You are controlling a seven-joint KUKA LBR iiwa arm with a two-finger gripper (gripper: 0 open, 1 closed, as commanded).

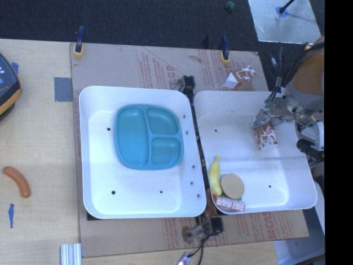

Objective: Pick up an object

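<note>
Fingers (263, 120) state cannot tell, over small carton (267, 137) | right bin (287, 197) 2 o'clock | descend straight, centre on carton before closing

Looking like a robotics lab: two white bins (138, 206) sitting side by side on a cardboard sheet (138, 65) clamped at 12 o'clock by blue clips (80, 37) onto a light wooden bench (38, 148). Lying at 1 o'clock on dark carpet, a grey plate (281, 12) marked with blue tape. Trailing at 3 o'clock, black cables (287, 70) beside the grey arm (309, 79).
</note>
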